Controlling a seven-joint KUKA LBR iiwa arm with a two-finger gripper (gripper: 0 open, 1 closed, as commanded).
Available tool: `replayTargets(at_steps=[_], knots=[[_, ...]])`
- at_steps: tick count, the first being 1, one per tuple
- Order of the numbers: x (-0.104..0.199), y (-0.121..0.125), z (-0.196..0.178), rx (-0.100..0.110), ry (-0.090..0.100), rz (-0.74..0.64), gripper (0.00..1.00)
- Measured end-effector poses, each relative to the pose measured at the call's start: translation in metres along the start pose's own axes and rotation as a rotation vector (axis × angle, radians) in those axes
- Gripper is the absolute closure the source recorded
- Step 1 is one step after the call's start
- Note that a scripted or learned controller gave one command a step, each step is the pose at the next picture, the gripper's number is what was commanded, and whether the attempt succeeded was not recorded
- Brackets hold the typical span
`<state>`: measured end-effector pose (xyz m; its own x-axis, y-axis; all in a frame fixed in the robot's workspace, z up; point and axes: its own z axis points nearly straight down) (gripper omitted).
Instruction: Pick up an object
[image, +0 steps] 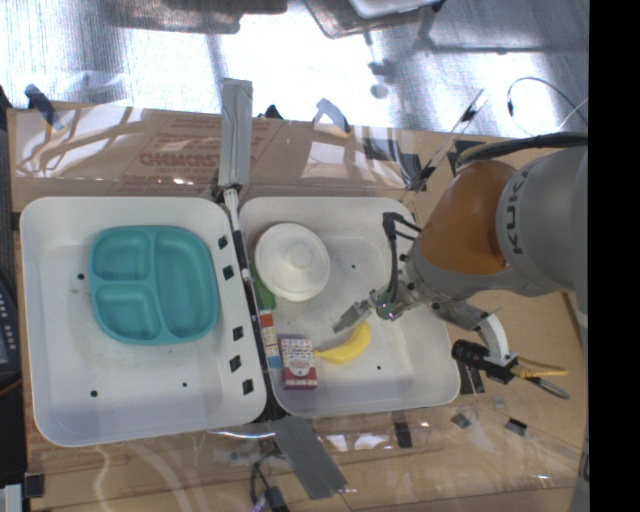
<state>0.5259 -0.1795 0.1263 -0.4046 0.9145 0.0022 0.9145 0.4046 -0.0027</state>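
In the right bin (430, 375) lies a yellow banana (347, 347), near the front middle. My gripper (350, 318) hovers just above the banana's upper end, reaching in from the right, with nothing seen held in it. A round white bowl (292, 261) sits upside down at the bin's back left. A small red and white box (298, 362) lies left of the banana. A green object (262, 293) is wedged against the divider under the bowl's edge.
The left bin (50, 400) holds a teal divided plate (154, 282). The grey arm with its orange band (470, 235) covers the right bin's right side. Cardboard (150, 150) lies behind the bins.
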Motion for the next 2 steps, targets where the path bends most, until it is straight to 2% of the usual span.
replayTargets(at_steps=[1, 2], knots=[[0.0173, -0.0447, 0.0359, -0.002, 0.001, 0.069, 0.0], [0.0146, -0.0444, 0.0285, -0.001, -0.001, 0.067, 1.0]])
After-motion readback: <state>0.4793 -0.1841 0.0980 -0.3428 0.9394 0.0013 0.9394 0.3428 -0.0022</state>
